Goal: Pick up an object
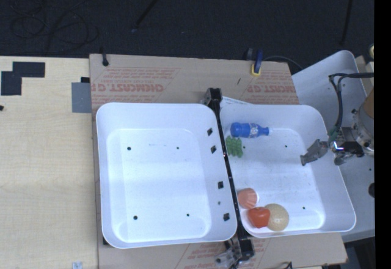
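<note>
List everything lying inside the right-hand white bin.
The right bin holds a blue bottle, a green toy, and near its front corner a pink ball, a red ball and a pale yellow ball. The gripper hangs over it.

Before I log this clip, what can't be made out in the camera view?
- Claw: too small and blurred to tell how its fingers stand.
- Arm: cut off by the right edge.
- Green object in the right bin: too small to identify.
- Pale ball: partly hidden by the red fruit.
- Blue bottle: label unreadable.
</note>
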`<action>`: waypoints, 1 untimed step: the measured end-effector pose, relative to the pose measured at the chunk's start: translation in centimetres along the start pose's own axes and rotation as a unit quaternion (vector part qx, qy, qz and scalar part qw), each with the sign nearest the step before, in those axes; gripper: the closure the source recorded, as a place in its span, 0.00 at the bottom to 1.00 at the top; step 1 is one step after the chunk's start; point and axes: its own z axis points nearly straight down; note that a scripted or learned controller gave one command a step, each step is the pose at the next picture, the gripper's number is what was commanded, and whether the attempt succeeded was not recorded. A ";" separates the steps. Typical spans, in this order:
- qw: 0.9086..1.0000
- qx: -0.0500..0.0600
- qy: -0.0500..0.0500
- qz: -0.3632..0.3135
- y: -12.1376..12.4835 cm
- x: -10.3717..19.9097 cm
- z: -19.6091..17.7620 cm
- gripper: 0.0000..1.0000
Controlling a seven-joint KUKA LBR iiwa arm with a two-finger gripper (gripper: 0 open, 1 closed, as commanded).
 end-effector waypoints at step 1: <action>1.000 0.000 0.002 -0.002 0.2 0.5 -1.1 1.00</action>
